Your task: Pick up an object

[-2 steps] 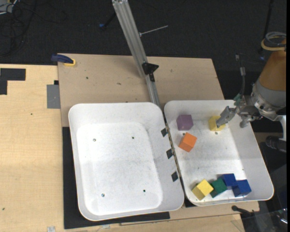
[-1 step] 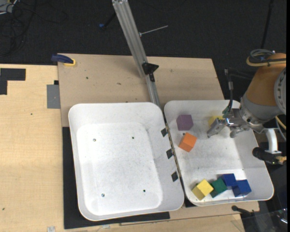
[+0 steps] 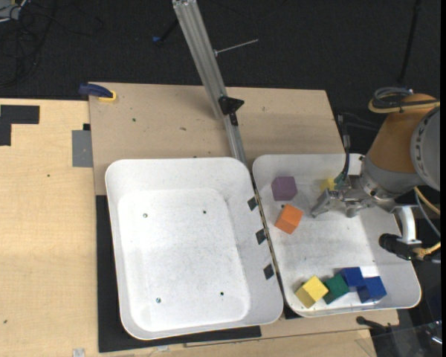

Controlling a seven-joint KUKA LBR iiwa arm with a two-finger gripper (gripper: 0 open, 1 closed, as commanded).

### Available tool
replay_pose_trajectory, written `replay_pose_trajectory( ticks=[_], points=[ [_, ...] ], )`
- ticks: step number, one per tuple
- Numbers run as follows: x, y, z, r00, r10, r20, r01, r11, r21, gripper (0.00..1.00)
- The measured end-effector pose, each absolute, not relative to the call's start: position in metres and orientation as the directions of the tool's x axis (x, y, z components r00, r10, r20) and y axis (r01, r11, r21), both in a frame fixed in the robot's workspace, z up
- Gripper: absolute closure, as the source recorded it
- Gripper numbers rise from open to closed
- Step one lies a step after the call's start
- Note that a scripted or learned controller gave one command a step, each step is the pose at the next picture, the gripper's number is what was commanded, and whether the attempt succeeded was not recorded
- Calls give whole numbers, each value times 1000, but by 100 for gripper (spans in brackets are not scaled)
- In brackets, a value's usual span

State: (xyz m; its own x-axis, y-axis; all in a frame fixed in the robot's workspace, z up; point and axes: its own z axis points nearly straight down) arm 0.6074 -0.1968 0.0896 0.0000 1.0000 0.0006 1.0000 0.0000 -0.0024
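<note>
the gripper is lowered into the right bin near its far edge, and whether the jaws are wide or narrow cannot be told. nothing is seen held. a small yellow piece lies just beside it. the purple cube and orange cube sit towards the left wall; yellow, green and blue blocks are clustered at the near edge, well apart, so reach is unobstructed.
</note>
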Motion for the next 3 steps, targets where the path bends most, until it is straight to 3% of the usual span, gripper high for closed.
replay_pose_trajectory(
  ticks=[1, 3],
  points=[
    [607, -197, 101, 2, 1000, 1, 1000, -2, -2, 100],
    [612, -196, 226, -1, 1000, -1, 1000, 1, 5, 100]
  ],
)
